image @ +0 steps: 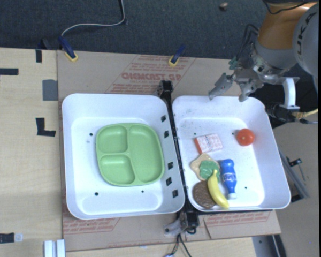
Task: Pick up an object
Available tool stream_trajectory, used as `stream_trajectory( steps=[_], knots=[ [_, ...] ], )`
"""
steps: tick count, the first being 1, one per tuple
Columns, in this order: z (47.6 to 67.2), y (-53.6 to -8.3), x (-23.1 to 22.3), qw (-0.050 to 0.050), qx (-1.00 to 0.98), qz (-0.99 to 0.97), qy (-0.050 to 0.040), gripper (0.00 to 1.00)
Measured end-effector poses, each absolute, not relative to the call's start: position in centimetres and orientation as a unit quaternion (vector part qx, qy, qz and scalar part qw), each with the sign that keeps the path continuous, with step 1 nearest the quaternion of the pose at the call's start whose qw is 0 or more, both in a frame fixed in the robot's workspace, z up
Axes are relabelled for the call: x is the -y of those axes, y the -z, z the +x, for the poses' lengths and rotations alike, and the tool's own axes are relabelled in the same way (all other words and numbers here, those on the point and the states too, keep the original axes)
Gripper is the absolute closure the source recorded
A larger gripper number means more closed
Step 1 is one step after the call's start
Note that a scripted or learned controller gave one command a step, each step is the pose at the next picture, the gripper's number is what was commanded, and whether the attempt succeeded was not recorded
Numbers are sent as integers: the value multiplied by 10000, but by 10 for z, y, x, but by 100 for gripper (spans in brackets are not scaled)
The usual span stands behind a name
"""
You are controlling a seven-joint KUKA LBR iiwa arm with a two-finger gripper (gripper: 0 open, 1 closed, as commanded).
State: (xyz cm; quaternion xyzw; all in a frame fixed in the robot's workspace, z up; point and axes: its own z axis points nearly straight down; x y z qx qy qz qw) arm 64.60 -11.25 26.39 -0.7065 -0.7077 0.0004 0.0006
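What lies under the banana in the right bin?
The banana lies across a brown round cookie-like disc, with its upper end by a green broccoli piece and a blue bottle alongside. The part of the disc beneath the banana is hidden.

Even, bright overhead light, soft shadows only. Mild glare on the two shallow white plastic bins (pixel 75 108). Focus slightly soft overall.

A cardboard sheet (pixel 144 74) is laid on the bench (pixel 21 159). Two white bins are set on the sheet, touching side by side: the left bin (pixel 77 143) and the right bin (pixel 267 159). Black tape marks (pixel 43 127) are seen on the bench, left of the sheet.
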Motion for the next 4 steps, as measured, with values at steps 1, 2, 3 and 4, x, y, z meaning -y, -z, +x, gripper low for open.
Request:
stream_trajectory(
  steps=[1, 2, 3, 4],
  knots=[
    [612, -183, 44, 16, 7080, -7062, -10, 0],
    [553, -86, 103, -4, 7068, -7074, -1, 0],
    [591, -86, 94, -14, 7075, -7067, 11, 0],
    [644, -86, 94, -17, 7076, -7066, 10, 0]
  ],
)
